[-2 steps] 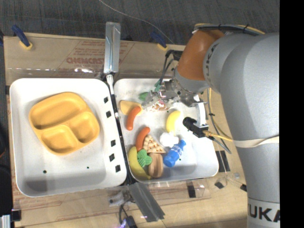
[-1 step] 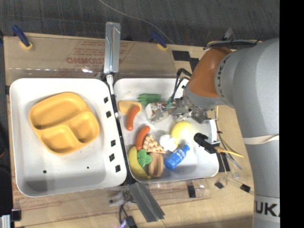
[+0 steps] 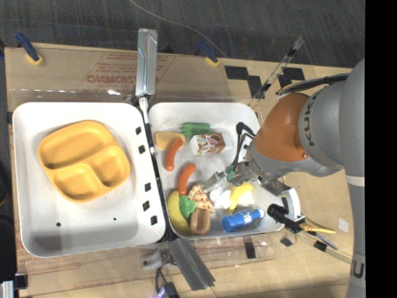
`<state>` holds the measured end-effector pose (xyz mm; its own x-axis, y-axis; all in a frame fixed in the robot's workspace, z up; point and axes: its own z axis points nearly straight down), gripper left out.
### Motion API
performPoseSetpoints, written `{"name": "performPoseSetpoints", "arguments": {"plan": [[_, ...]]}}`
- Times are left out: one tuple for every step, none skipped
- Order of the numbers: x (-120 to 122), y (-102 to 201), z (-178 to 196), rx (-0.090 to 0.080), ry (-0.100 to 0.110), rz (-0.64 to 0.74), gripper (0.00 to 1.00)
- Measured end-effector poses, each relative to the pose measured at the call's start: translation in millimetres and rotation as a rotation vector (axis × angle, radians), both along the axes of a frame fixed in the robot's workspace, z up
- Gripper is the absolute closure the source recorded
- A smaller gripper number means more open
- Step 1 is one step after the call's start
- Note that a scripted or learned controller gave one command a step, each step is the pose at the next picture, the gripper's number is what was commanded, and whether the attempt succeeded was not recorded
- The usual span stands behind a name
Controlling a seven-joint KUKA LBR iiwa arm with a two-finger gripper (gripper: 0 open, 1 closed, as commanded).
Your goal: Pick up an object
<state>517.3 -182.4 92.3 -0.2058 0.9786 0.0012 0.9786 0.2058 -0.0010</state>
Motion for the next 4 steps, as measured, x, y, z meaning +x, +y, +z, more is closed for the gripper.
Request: {"name": "performPoseSetpoints", "arguments": {"plan": [[72.0,24.2,-0.7,-0.001,0.000,-0.198,0.00],[7.2,69.2,-1.5,0.000,0.004,-0.130,0.00],[73.4,88.6,25.0,0.000,-0.001,-0.127,0.00],[112.0,82.2,-0.8,-0.001,0.015,-0.227,0.00]]}}
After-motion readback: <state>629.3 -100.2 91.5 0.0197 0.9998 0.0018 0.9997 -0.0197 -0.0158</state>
